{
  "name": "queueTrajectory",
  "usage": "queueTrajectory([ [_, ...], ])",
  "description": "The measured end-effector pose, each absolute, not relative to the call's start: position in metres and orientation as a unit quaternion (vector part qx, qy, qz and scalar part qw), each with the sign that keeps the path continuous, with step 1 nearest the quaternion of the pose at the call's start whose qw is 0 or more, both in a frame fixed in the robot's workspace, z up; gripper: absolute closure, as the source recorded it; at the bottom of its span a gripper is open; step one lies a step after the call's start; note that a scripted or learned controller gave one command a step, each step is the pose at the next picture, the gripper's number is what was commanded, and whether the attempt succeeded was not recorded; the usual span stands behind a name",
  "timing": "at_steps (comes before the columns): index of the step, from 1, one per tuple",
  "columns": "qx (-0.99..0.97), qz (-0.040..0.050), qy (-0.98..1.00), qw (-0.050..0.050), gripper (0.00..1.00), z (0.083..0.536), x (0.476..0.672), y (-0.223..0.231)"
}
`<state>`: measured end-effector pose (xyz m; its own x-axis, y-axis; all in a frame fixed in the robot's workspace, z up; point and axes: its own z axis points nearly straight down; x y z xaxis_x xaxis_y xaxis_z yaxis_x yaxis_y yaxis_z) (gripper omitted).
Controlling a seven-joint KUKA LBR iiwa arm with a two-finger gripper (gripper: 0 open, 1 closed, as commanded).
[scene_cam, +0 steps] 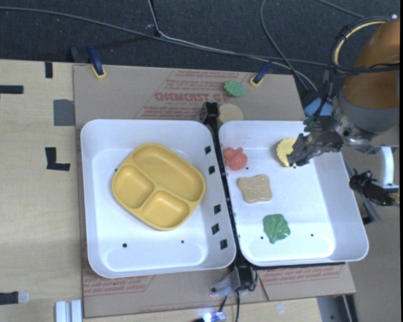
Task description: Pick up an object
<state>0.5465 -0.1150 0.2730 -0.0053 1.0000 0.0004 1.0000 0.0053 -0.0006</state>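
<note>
Hovering right over the yellow piece in the right bin, gripper spread honestly unclear; I'd center first, then squeeze slowly.

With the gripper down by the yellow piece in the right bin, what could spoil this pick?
The gripper sits at the edge of the yellow piece, not centred over it, so the piece may get nudged aside instead of caught. The piece also lies near the right bin's back wall, which may crowd the approach.
</note>
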Motion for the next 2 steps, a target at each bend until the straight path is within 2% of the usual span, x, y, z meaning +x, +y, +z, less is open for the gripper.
queueTrajectory([
  [1, -0.705, 0.0004, -0.709, 0.001, 1.00, 0.271, 0.541, -0.069],
  [2, -0.705, 0.0009, -0.709, 0.001, 1.00, 0.251, 0.539, -0.012],
])
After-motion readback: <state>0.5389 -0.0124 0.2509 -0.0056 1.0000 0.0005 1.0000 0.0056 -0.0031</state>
